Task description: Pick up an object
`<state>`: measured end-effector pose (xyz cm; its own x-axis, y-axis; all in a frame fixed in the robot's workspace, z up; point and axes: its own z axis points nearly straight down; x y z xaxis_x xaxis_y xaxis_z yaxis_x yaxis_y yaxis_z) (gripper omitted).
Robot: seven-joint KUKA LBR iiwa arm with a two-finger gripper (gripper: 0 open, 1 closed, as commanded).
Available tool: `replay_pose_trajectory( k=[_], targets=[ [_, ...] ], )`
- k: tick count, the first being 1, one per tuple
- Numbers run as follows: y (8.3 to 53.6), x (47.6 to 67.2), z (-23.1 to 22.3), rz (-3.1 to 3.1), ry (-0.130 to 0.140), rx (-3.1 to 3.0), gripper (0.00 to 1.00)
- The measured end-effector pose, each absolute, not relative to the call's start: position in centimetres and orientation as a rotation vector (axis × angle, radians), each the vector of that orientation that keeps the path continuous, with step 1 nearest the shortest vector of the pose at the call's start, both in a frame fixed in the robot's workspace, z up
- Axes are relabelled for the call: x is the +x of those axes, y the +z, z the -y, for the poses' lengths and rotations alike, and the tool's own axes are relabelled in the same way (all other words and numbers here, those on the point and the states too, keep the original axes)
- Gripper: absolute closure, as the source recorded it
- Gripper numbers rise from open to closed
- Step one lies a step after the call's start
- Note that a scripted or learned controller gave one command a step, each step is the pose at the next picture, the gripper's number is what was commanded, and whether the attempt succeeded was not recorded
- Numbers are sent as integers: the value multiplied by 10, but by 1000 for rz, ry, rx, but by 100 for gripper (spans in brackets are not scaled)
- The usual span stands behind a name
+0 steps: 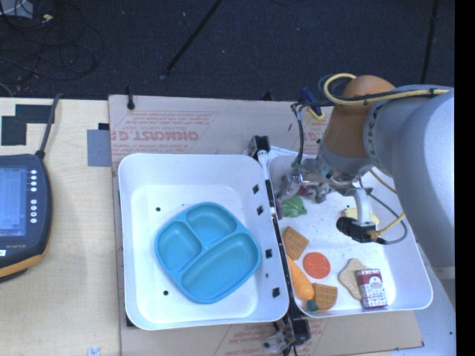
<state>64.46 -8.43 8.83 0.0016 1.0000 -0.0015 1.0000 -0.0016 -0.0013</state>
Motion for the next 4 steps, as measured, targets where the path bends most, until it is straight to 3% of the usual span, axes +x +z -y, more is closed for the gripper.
replay_pose_trajectory(
  k=[4],
  targets=[
    [88, 645, 86, -2222, 0, 2223, 0]
  ],
)
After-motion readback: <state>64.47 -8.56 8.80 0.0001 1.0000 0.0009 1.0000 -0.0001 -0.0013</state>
